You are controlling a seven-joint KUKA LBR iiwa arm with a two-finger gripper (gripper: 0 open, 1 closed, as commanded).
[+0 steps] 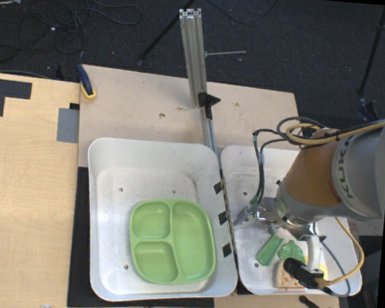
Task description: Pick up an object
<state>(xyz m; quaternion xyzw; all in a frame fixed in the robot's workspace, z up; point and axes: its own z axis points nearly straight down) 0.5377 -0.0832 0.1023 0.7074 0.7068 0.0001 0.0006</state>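
The desk [150, 105] carries two white bins. The left bin [109, 176] holds a green divided plate [170, 241] at lower centre. The arm [326, 176] hangs over the right bin [249, 270] — jaws hidden, can't tell — near green objects [278, 249], lower right.

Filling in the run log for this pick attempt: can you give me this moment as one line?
arm: over right bin | tool: hidden under wrist | green objects: in right bin | green divided tray: in left bin | pick: unconfirmed
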